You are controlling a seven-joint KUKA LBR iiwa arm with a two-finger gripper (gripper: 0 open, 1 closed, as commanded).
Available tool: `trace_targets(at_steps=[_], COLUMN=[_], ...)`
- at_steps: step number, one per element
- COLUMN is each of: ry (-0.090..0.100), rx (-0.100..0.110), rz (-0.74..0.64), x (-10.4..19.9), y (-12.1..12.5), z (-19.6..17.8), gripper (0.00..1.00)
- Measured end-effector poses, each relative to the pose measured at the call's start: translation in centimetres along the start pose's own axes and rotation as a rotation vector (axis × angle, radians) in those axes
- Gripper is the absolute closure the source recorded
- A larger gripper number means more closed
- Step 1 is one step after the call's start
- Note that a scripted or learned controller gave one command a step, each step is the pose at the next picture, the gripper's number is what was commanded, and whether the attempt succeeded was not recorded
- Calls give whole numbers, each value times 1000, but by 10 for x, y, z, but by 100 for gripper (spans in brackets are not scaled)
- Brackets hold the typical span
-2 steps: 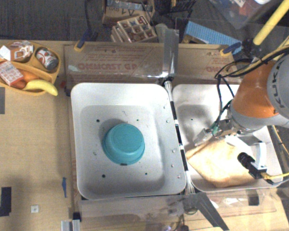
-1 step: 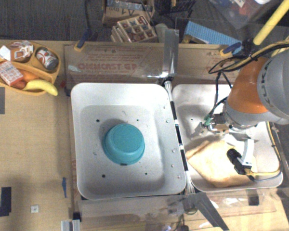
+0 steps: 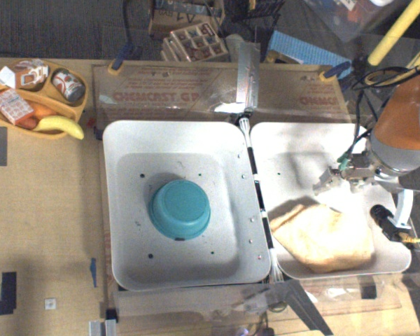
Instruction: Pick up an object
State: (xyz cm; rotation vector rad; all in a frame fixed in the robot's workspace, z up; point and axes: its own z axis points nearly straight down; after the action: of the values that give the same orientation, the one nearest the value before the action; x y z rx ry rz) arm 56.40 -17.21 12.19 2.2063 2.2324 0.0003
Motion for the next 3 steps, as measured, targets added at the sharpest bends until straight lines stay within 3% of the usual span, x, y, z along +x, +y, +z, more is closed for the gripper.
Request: trace_targets(at_steps=[1,2,3], ry=[-1,-1,2], rx=[-4,0,3], rz=[-66,124,11], x=[57,-23,43], y=[71,58,0], z=[35,-64,-50], gripper=[0,0,0])
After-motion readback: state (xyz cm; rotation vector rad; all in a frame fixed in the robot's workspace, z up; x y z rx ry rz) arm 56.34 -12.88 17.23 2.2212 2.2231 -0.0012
